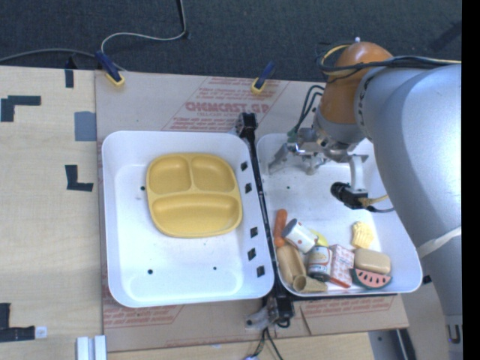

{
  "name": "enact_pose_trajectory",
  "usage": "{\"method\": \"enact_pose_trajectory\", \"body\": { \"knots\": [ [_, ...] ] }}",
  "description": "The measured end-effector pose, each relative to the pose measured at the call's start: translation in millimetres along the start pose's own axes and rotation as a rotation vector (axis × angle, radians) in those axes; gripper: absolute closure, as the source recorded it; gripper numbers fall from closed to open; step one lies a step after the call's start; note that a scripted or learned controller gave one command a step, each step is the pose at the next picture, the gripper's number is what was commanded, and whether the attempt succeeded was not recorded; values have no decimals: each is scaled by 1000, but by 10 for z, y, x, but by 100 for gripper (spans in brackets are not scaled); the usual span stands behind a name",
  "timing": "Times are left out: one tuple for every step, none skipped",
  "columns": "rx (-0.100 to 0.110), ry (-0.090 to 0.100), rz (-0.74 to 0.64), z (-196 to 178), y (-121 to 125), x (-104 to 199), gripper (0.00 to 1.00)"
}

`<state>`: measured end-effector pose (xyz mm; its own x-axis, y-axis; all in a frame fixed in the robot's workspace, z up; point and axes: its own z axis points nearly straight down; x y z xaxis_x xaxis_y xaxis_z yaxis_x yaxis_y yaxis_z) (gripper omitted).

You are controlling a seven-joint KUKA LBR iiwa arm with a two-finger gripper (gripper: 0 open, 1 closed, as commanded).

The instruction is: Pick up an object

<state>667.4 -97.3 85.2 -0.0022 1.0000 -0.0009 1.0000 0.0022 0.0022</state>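
Yellow divided plate [195,195] in white left bin [120,223]. White right bin [409,265]: orange carrot [280,226], pale yellow corn [363,235], red-and-green watermelon slice [372,279], tan bread roll [289,262]. Grey arm [416,118], orange band [352,66]. Light wood worktop [45,238], black marks.

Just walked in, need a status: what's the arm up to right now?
The KUKA arm reaches in over the right bin, its gripper hanging above that bin's bare upper part. Nothing shows between its fingers. The toy food lies heaped at the near end: a carrot, a can, a corn cob, a watermelon slice. The left bin holds a yellow divided plate. No pick made yet.
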Motion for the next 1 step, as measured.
{"method": "enact_pose_trajectory", "body": {
  "knots": [
    [1, 0, 2, -10, -704, -56, 0]
  ]
}}
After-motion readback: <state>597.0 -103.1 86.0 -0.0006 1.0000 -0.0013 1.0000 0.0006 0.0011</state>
